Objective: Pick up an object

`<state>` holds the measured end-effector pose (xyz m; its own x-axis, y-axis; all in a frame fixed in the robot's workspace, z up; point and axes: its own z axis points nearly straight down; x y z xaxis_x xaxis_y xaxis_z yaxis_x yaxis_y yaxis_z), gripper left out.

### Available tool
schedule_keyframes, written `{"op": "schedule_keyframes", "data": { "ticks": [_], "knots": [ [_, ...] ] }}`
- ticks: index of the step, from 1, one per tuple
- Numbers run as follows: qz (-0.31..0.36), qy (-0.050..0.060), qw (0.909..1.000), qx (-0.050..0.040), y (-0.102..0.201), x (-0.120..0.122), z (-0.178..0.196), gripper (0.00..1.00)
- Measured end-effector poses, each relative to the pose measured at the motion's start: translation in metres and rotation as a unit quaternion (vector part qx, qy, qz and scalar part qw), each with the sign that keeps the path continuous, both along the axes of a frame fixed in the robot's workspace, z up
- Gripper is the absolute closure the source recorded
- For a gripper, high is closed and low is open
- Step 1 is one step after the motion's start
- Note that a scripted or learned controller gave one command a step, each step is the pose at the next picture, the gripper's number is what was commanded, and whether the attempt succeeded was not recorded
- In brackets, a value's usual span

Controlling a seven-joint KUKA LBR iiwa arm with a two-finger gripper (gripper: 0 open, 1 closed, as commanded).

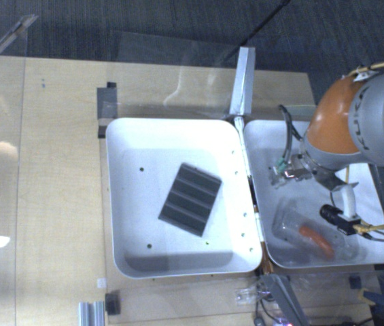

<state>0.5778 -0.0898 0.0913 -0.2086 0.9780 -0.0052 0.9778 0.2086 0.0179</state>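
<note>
Orange object (316, 240) near right bin (266, 243) front edge | gripper (283, 172) above bin floor, opening unclear | left bin (120, 182): ridged block (190, 199) mid-floor

This looks like a robotics lab or test cell: a pale wooden bench (56, 182) bears two shallow white bins (120, 202), with metal brackets just beside them. Beyond the bench lies dark carpet (144, 5). Right of the bins stands a grey industrial arm (375, 121) trailing loose cables, probably sensor wiring
</note>
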Motion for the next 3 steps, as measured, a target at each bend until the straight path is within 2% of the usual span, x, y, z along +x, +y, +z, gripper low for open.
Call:
{"op": "schedule_keyframes", "data": {
  "ticks": [1, 2, 3],
  "knots": [
    [0.000, 0.000, 1.0000, 0.0000, 0.000, 0.000, 0.000, 0.00],
    [0.002, 0.004, 1.0000, -0.0004, -0.010, 0.091, -0.003, 0.00],
    [0.026, 0.006, 0.9996, 0.0000, -0.034, 0.012, 0.033, 0.00]
  ]
}}
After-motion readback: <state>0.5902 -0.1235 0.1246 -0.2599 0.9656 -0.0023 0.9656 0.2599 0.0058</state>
